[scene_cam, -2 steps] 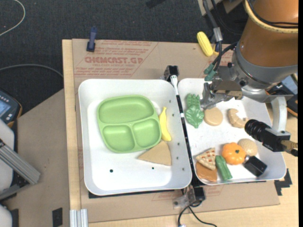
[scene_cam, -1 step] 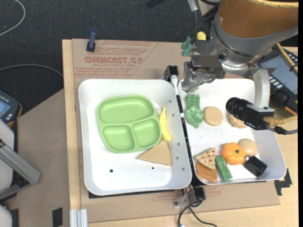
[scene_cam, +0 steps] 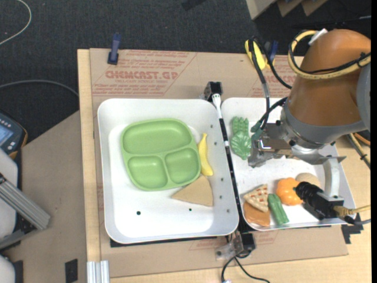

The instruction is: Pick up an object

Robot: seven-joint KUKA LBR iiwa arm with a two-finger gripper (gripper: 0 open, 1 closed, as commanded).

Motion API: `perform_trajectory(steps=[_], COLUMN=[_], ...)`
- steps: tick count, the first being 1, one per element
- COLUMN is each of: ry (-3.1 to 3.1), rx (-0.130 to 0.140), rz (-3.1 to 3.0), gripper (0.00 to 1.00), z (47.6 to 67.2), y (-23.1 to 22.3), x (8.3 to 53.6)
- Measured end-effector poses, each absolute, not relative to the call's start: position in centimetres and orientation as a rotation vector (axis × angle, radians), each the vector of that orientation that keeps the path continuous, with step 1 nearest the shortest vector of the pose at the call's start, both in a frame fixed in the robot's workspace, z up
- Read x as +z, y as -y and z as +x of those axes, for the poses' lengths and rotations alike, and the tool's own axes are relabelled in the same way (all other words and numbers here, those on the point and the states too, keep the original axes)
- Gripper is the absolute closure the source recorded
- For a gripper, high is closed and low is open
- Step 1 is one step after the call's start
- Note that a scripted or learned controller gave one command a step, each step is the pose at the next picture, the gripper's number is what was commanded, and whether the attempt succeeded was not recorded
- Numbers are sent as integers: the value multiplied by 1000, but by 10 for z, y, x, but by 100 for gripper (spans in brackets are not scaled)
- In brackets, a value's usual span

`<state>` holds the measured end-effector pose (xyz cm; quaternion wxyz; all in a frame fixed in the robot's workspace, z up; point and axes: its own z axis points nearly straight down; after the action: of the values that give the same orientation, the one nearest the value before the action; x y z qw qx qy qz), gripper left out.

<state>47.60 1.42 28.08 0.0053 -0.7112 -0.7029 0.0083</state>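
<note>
My claw (scene_cam: 257,152) hung low in the right bin (scene_cam: 339,220), its spread beyond my telling, just beside the green leafy toy (scene_cam: 239,137) at the left wall, so I judged a straight, centred descent best.

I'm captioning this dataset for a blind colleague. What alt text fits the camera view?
A grey-and-orange robot arm lowers its pincer into the right bin beside a green leafy toy; toy foods cluster at its front. The left bin holds a green divided plate, a banana and a tan wedge.
</note>
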Motion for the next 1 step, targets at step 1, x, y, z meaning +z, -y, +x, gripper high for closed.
perform_trajectory(steps=[1], ry=[2229], rx=[-6], rz=[-2215], gripper=[100], z=[494], y=[-74], x=[311])
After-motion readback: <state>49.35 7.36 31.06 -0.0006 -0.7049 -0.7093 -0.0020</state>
